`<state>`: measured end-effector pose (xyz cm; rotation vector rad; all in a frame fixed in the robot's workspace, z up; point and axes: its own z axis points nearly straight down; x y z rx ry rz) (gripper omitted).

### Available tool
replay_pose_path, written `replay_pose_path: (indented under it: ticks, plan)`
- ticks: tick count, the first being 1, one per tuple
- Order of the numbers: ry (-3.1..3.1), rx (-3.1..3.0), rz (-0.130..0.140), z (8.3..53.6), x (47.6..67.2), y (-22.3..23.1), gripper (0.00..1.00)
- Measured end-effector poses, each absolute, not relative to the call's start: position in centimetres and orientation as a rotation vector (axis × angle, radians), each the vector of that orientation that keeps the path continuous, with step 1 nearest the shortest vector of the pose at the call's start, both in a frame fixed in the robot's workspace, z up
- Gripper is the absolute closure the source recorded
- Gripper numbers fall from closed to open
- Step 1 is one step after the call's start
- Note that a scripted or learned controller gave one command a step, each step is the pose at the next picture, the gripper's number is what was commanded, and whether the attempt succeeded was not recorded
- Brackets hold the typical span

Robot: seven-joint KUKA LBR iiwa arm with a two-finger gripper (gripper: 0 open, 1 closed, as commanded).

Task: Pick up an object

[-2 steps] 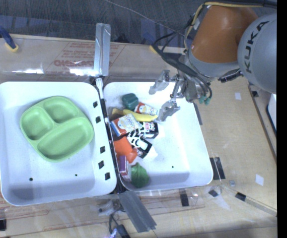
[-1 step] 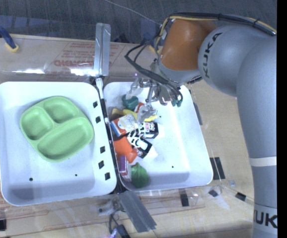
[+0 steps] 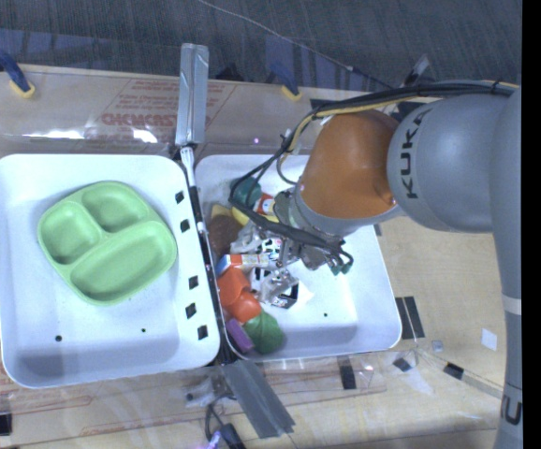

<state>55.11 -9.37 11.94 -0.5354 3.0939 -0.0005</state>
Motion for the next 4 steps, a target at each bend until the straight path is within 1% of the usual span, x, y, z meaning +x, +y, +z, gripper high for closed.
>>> replay_pose_path:
  ticks: [1,2,3,4]
  plan:
    - [3.069,-0.667,0.000,11.7,59.5,-11.5,0.00]
    - [3.107,-0.288,-0.005,10.1,57.4,-11.1,0.00]
    - [3.131,-0.158,-0.005,9.6,59.8,-20.8,0.00]
    - [3.136,-0.179,0.004,9.2,58.0,-14.1,0.00]
